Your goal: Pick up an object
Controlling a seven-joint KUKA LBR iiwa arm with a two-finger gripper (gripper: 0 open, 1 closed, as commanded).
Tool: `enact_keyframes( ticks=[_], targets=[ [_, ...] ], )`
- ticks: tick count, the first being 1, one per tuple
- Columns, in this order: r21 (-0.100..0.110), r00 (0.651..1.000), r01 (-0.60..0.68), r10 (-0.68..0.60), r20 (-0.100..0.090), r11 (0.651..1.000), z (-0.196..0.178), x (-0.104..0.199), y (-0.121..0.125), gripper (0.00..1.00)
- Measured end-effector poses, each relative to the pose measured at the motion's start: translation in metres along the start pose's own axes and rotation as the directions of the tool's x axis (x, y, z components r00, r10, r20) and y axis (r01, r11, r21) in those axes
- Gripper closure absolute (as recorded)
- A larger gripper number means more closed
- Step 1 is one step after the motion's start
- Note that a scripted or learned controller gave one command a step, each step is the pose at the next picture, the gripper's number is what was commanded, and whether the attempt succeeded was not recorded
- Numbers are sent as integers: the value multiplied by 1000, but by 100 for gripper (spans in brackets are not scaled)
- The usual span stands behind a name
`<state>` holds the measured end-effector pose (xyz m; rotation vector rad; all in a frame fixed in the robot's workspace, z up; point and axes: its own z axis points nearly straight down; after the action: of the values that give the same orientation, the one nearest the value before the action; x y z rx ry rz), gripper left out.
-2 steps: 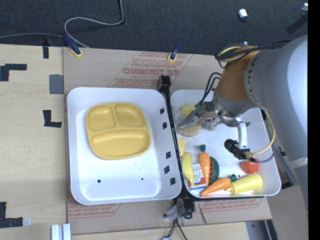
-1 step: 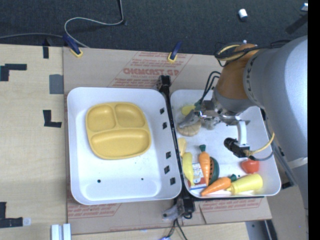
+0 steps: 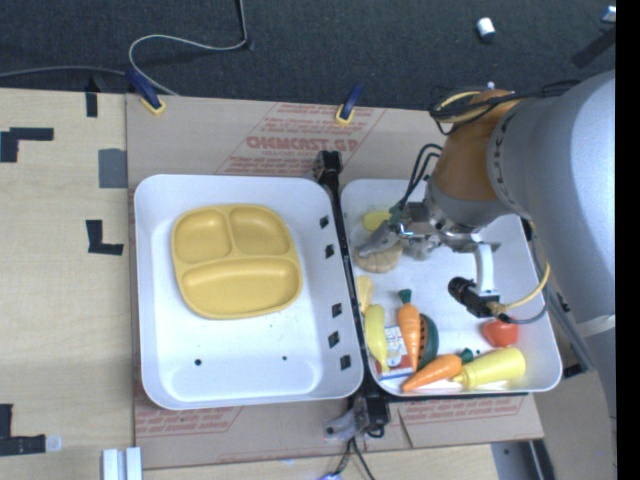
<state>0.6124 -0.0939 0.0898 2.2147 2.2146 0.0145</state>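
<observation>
My gripper (image 3: 388, 232) is low in the upper left part of the right bin (image 3: 520, 243), reaching in from the right. It hangs right over a beige lumpy item (image 3: 380, 260) and beside a small yellow piece (image 3: 375, 218). Whether it touches either one is hidden by the wrist. Lower in the same bin lie a yellow corn-like piece (image 3: 373, 330), two carrots (image 3: 409, 325) (image 3: 433, 371), a dark green item (image 3: 428, 336), a yellow bottle (image 3: 496, 367) and a red piece (image 3: 500, 333).
The left bin (image 3: 160, 298) holds a yellow divided plate (image 3: 237, 260). A black divider (image 3: 340, 268) runs between the bins. A black part with a cable (image 3: 468, 295) hangs from the arm over the right bin. Cardboard lies under both bins.
</observation>
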Motion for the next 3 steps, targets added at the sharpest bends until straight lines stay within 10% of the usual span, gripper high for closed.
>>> enact_keyframes(
  ticks=[1,2,3],
  targets=[
    [13,1000,2,-2,1,1000,6,-8,54,0],
    [13,1000,0,0,1,1000,5,-3,9,0],
    [12,1000,1,-1,1,1000,-5,-3,9,100]
  ],
)
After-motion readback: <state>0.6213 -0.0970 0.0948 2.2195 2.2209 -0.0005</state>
